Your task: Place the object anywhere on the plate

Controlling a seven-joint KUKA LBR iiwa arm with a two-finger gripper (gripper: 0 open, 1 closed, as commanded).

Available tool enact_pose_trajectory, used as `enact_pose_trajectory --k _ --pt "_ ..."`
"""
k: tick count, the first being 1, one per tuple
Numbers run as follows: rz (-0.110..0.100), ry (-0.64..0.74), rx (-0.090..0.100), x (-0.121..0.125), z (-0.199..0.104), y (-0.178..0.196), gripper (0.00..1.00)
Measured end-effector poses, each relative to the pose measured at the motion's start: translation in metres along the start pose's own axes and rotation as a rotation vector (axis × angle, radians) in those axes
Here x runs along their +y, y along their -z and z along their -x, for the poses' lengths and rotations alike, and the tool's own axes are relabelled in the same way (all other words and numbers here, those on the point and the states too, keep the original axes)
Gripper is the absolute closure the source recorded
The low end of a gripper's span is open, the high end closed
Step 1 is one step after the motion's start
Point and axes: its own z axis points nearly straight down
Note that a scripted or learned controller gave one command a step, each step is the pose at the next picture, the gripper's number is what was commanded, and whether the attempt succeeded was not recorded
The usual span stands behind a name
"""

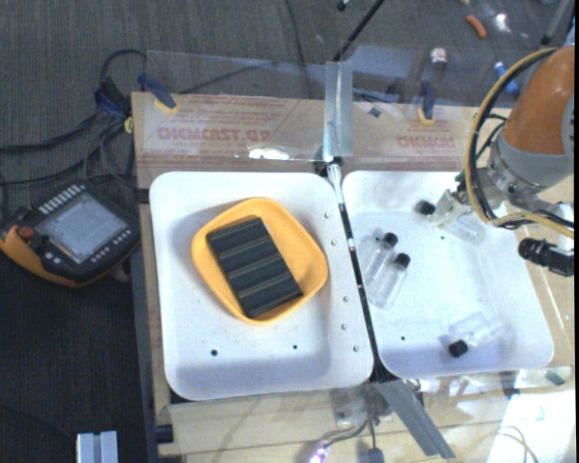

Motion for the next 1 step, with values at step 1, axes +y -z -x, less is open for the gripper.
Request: enact_pose_trajectory --k 1 --pt "0.000 0.000 0.000 0.0000 0.0001 0.0000 0.00"
